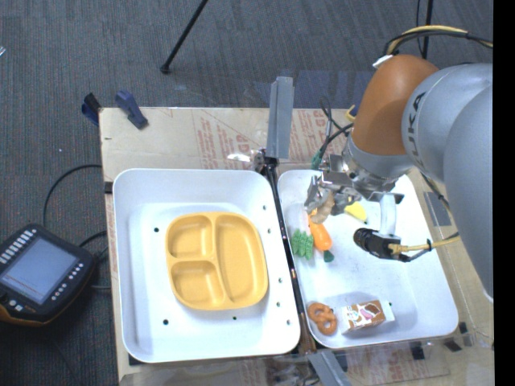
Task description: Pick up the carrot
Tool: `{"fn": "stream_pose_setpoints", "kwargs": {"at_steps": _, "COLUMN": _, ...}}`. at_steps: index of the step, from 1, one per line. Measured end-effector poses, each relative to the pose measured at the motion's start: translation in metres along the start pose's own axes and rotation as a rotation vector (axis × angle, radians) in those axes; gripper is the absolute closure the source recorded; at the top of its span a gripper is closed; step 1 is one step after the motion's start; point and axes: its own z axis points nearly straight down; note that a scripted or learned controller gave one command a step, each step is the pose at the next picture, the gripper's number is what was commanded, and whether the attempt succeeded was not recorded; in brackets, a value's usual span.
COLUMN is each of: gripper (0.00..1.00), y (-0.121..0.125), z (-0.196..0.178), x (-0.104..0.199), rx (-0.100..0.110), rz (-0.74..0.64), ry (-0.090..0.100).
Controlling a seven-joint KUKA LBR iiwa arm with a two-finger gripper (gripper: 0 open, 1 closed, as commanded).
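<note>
Cardboard-topped surface (pixel 201 135), two shallow white bins; end effector (pixel 319 203) hangs just above the small orange carrot (pixel 321 235) with green leafy top. Cannot tell its state; a yellow piece (pixel 355 211) just beside risks a mis-grab.

Two bins sitting side by side on the bench. Divided plate (pixel 216 260) lying in the middle of the left bin (pixel 137 191). Right bin (pixel 418 304) holding the carrot (pixel 321 236) near its left wall, gripper (pixel 319 207) hanging just above it. Pretzel (pixel 323 318) and small carton (pixel 367 315) lying at the near edge, carton to the right.
</note>
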Motion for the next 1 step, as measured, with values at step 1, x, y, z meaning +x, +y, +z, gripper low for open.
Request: {"fn": "stream_pose_setpoints", "kwargs": {"at_steps": 1, "gripper": 1.00, "y": 0.0015, "z": -0.0354, "x": 0.0292, "rx": 0.002, "rz": -0.300, "ry": -0.001}}
